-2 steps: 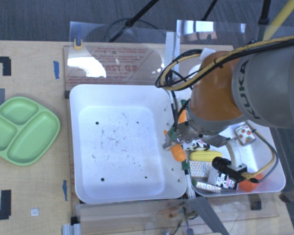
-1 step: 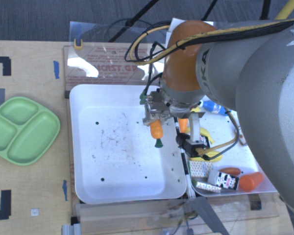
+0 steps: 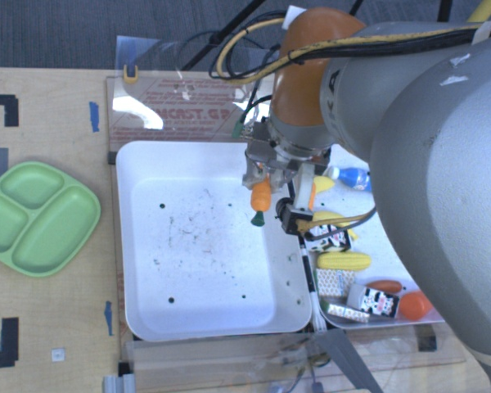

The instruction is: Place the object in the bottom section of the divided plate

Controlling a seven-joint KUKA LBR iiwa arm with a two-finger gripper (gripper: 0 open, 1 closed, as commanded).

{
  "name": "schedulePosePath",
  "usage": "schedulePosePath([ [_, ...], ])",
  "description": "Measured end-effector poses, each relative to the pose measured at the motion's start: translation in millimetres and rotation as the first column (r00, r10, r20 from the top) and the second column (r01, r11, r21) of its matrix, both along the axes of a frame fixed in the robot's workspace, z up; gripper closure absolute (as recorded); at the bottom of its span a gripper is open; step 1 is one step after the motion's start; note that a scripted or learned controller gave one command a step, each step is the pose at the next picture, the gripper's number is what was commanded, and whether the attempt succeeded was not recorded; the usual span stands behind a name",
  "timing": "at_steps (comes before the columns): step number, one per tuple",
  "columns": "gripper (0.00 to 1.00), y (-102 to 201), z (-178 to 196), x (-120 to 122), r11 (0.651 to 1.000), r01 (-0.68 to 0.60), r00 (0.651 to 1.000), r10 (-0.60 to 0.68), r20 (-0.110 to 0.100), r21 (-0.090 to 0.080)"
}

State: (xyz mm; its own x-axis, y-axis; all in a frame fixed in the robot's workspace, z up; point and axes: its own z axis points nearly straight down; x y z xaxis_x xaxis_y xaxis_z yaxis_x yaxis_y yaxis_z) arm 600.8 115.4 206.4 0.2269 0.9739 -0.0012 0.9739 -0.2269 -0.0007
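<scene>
Two white bins sit side by side on the wooden desk (image 3: 49, 97). Left bin (image 3: 147, 301) floor is scuffed, with a few dark specks and holes. Green divided plate (image 3: 39, 217) lies on the desk well left of the left bin, apart from its wall, with black tape marks above and below it. Grey floor and black cables show beyond the desk's far edge; a clear plastic sheet (image 3: 176, 105) lies just behind the left bin.

My jaws (image 3: 263, 193) hang over the left bin's right part, near the wall shared with the right bin. A small orange carrot (image 3: 261, 197) with a green end sits between my fingers, clamped, lifted above the bin floor.

Right bin (image 3: 344, 318) is cluttered: corn cob (image 3: 344, 261), banana (image 3: 329, 218), blue-capped bottle (image 3: 349, 176), orange ball (image 3: 414, 305), printed cards. My arm covers most of it.

Open room: most of the left bin floor left of the carrot, plus bare desk between that bin and the plate.
</scene>
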Motion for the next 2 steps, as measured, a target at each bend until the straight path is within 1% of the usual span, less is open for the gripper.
schedulePosePath([
  [1,1.0,38,-59,-58,0.964,0.266,0.964,-0.266,-0.006,-0.001],
  [2,1.0,82,-51,-123,0.877,0.481,0.877,-0.481,-0.006,-0.002],
])
